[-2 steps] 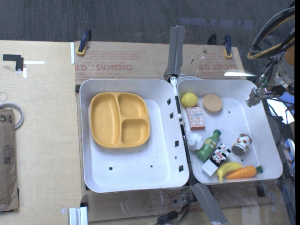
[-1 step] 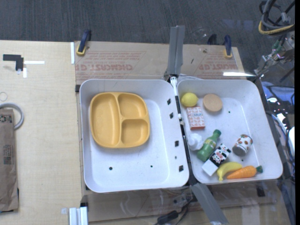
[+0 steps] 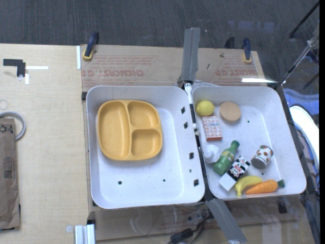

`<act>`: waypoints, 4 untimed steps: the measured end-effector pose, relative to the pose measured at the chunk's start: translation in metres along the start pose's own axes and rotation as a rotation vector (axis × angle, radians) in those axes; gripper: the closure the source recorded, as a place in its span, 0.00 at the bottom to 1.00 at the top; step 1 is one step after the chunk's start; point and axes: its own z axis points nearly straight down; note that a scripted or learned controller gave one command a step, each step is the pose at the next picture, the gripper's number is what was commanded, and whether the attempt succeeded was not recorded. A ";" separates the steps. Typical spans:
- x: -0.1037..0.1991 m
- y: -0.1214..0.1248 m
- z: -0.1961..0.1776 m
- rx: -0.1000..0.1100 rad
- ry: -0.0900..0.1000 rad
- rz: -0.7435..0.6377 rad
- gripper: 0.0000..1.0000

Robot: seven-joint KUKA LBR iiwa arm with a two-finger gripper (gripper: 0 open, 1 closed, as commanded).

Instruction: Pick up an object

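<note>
White bins, two, side by side on cardboard at the bench's middle. Gripper state: can't tell. Left bin: one yellow plate with three compartments, in the bin's far-left part. Right bin: nine things, one of each. Lemon in the far-left corner, tan disc just beside it, red box near both, towards the front. White lump at the left wall, touching the green bottle, which lies tilted. Black-and-white carton at the bottle's base. Banana and carrot touch along the front edge. Spotted can lies apart, mid-right. Two blue clamps on the cardboard's far edge, one per corner. One brown bag at the bench's left edge.
</note>
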 end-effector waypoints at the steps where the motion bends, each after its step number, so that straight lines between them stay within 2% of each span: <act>1: 0.001 0.001 -0.007 0.002 -0.002 -0.003 1.00; 4: 0.002 0.006 -0.031 0.009 -0.010 -0.011 1.00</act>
